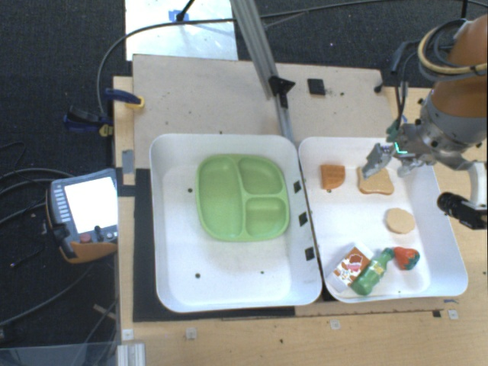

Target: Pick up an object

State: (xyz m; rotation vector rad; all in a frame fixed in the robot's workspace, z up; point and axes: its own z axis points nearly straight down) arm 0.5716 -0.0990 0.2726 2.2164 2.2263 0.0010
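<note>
My claw (395,158) hangs over the far edge of the right bin (446,227), its two grey metal fingers spread apart with nothing between them. One finger (376,158) points down toward the toast-shaped piece (376,183) just beneath it; whether it touches I cannot tell. A small green light glows at my wrist, and above it my arm (461,75) rises grey with an orange band.

The toast-shaped piece is tan, flat, with a rounded top, and lies near the bin's far edge. Just beside it, toward the bin's left wall, sits an orange-brown block (332,177), squarish and matte. Toward the right edge, mid-bin, lies a pale round cookie (399,221), flat and smooth. In the near part of the bin a green bottle (372,273) lies on its side, touching a small printed carton (351,267) with red and white on it; a red strawberry (407,258) with a green cap rests against the bottle's top end.

The left bin (175,280) is the same shallow white plastic with rounded corners. In it sits a light green plate (242,197), smooth, with three compartments, set toward the far right corner.

Both bins rest on a pale wooden bench (198,90). Off its left edge a handheld control pad (84,212) with a bright screen lies on dark carpet.
</note>
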